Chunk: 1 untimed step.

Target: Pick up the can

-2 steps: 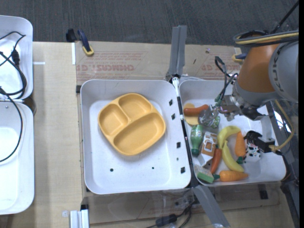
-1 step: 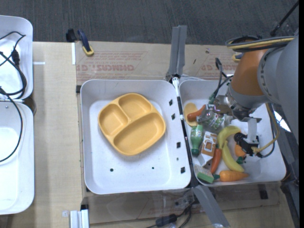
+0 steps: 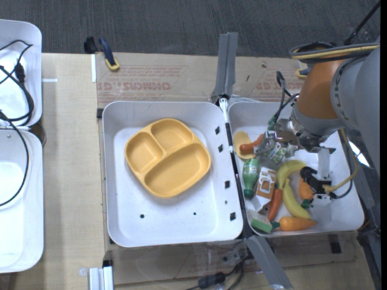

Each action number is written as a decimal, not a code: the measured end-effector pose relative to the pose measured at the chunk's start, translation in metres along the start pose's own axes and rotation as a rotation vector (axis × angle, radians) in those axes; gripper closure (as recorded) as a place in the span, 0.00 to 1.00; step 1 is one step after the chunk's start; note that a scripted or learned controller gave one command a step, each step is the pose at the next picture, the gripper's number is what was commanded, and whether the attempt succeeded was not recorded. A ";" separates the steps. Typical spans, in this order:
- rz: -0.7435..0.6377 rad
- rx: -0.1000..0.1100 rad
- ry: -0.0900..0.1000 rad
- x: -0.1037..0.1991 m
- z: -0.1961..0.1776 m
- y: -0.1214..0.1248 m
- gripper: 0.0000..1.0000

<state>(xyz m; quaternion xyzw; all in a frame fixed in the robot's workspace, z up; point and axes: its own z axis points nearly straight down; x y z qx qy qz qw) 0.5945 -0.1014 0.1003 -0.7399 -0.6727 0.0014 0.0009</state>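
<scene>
My gripper (image 3: 273,139) is low in the right bin (image 3: 354,219), at the upper middle of its pile of items. Directly beneath it lies a silvery, green-marked object (image 3: 276,153) that may be the can; the gripper hides its top. From this view I cannot make out whether the gripper holds anything. The grey arm with its orange band (image 3: 320,92) reaches in from the right, above the bin's far right part.
Around the gripper lie a green bottle (image 3: 250,175), an orange-and-white box (image 3: 265,184), yellow bananas (image 3: 291,189), carrots (image 3: 296,223) and a yellow-orange piece (image 3: 243,144). The left bin (image 3: 121,222) holds a yellow divided plate (image 3: 167,156). A divider wall (image 3: 230,162) separates the bins.
</scene>
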 end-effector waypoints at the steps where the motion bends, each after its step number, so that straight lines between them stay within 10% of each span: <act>1: 0.014 -0.002 -0.001 0.075 -0.091 0.018 1.00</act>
